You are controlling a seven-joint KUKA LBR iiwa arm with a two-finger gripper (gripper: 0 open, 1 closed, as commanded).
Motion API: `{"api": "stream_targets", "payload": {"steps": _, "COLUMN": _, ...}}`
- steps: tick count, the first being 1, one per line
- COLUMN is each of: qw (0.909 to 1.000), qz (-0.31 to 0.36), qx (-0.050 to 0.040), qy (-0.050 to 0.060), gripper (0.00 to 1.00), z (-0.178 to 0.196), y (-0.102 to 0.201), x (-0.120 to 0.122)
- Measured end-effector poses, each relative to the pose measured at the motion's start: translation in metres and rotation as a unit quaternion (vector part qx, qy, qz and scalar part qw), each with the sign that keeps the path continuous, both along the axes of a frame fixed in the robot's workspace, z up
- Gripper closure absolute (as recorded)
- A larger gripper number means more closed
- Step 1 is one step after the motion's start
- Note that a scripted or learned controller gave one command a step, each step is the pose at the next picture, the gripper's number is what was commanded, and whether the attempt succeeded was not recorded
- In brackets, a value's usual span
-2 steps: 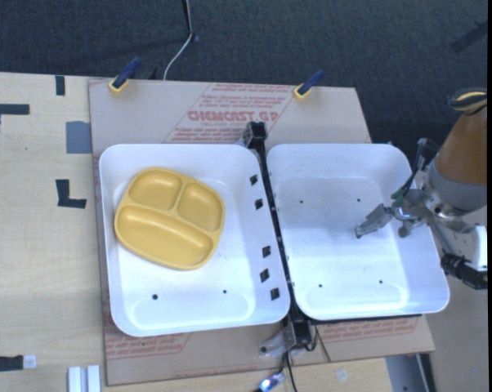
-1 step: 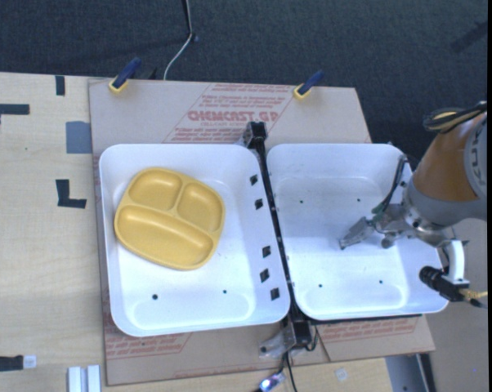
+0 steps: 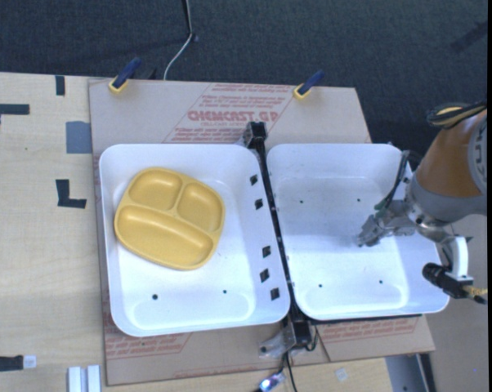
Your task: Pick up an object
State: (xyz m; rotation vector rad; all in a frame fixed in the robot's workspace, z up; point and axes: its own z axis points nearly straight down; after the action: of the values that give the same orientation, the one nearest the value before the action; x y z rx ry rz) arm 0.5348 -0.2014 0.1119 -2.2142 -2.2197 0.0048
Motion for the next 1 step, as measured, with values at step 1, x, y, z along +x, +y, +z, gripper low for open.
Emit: {"api": "stream_targets", "payload": {"steps": 1, "qw": 1.0, "qz": 0.0, "qx": -0.0016, "qy": -0.004, "gripper": 1.0, "z": 0.0594, "y": 0.0006, "x": 0.0078}}
